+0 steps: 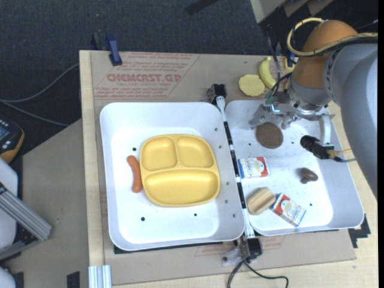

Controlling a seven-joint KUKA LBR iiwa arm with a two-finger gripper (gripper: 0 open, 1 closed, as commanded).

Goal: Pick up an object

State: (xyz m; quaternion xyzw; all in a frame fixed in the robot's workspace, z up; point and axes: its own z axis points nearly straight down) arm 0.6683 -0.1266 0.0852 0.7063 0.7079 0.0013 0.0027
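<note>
Grey arm with orange band (327,53) reaching in at upper right of the frame, two-finger gripper (274,117) low over the upper left part of the right-hand shallow white bin (345,212). Directly beneath the gripper, a round brown disc, perhaps a cookie (269,135); contact with it impossible to judge from above, jaw spread likewise impossible to tell. Left-hand shallow white bin (114,215) at centre left, bearing a yellow three-compartment plastic tray (179,170) with an orange toy sausage (135,173) just beside its left edge. Further down the right-hand bin: white and red carton (253,167) by the left wall, tan toy bread roll (260,200) below it, red and white packet (288,209) at lower centre, small brown lump (308,174) at mid right. Outside the bins, at upper centre right, yellow toy banana and slice (257,81) on the bench.
</note>
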